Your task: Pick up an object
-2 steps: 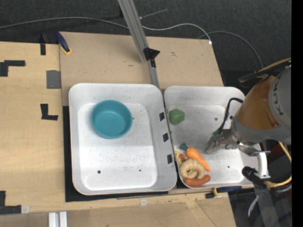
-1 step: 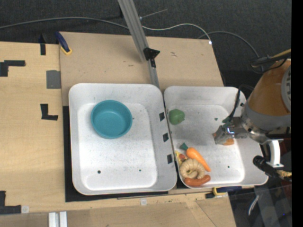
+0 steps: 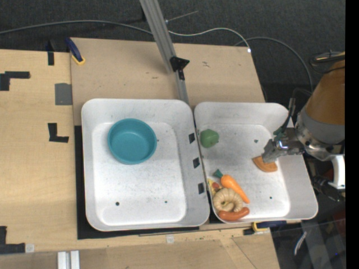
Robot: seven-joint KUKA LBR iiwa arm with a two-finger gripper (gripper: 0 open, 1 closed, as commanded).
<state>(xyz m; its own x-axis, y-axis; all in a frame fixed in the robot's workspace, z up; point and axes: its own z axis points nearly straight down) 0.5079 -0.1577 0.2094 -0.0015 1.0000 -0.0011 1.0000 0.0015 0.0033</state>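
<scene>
In the right bin (image 3: 241, 114), my gripper (image 3: 270, 153) reaches in from the right and hangs low over a small orange piece (image 3: 266, 164) near the bin's right side. Its tips are right at that piece's upper edge. A green ball-like object (image 3: 209, 138) lies at the bin's left wall. A carrot (image 3: 234, 187), a beige ridged toy (image 3: 225, 198) and a red sausage-like piece (image 3: 232, 213) are bunched at the front left corner.
The left bin (image 3: 92, 206) holds a teal bowl (image 3: 132, 141) at its back left. A grey pole (image 3: 160, 27) slants down from the top and ends between the bins. Cables run across the dark floor behind the bench.
</scene>
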